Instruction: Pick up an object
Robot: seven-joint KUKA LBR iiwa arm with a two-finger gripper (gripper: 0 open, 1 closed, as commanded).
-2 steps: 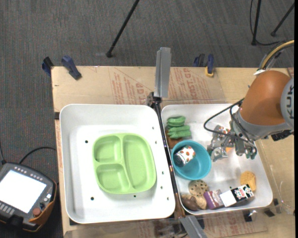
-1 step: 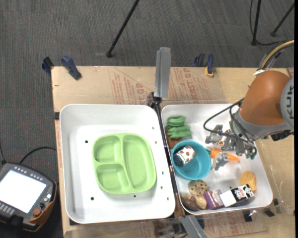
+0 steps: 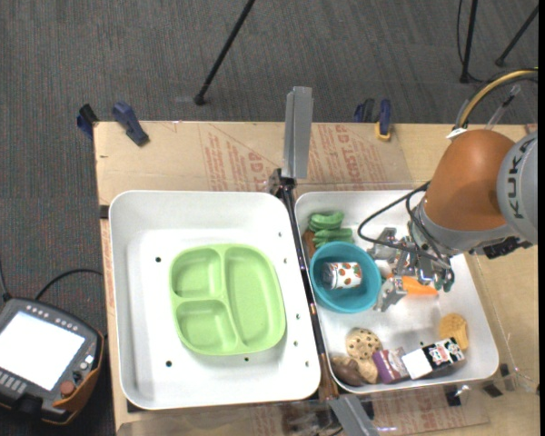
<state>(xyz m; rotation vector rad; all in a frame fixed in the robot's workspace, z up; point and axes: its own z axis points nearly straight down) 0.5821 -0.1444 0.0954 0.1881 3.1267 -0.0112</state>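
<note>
blue clamps [image 3: 128, 122], tripod legs [image 3: 229, 42], teach pendant [image 3: 36, 357]

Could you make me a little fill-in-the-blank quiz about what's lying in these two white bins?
1. The green tray has ____ compartments.
2. The tray lies in the ____ bin in this view.
3. The small cup sits inside a ____ bowl.
4. The cookie lies in the same bin as the ____.

Missing words: three; left; blue; bowl

You have open floor around the green divided plate [image 3: 227, 298] in the left bin [image 3: 132, 216]; the right bin [image 3: 483, 321] is crowded by the blue bowl [image 3: 345, 280] and cookie [image 3: 363, 341]
</note>
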